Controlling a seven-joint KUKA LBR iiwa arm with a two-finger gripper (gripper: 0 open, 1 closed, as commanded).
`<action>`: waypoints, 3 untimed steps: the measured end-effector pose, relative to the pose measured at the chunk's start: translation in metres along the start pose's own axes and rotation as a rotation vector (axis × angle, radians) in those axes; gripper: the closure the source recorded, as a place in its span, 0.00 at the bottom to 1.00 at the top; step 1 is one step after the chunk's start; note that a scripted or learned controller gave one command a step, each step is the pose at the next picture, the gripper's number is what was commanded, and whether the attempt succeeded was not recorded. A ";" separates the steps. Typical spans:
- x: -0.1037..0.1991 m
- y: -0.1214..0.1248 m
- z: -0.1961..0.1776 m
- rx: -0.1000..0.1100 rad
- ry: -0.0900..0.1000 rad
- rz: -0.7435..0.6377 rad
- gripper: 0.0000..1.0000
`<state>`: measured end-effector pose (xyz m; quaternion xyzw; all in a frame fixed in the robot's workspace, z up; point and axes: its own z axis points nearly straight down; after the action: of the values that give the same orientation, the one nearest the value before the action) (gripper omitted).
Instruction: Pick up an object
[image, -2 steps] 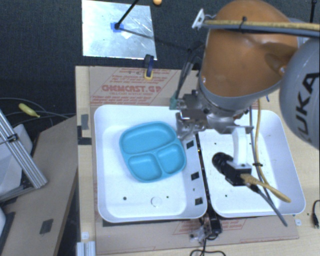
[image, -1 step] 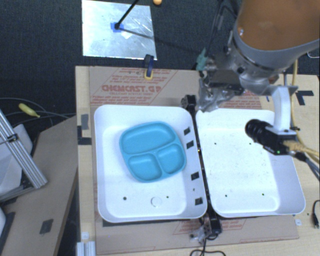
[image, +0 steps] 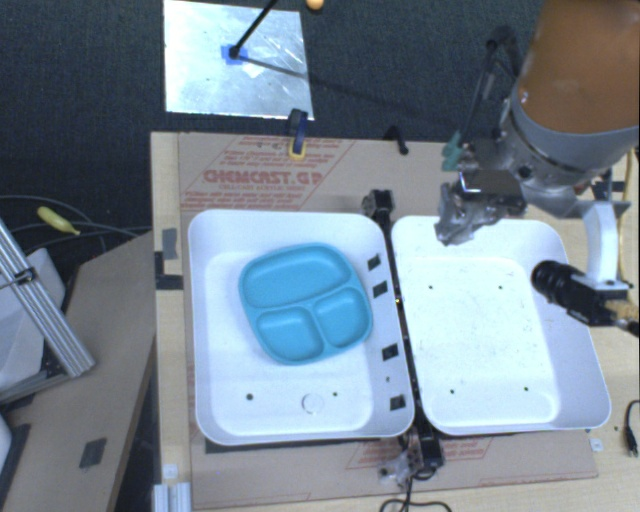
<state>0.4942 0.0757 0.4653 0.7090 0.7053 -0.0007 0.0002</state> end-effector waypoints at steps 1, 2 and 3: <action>0.014 -0.008 0.035 0.000 0.002 -0.009 1.00; 0.064 -0.008 -0.003 -0.007 0.004 -0.014 1.00; 0.086 -0.009 0.075 0.005 0.000 -0.011 1.00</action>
<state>0.4859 0.1614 0.3905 0.7051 0.7091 -0.0024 -0.0015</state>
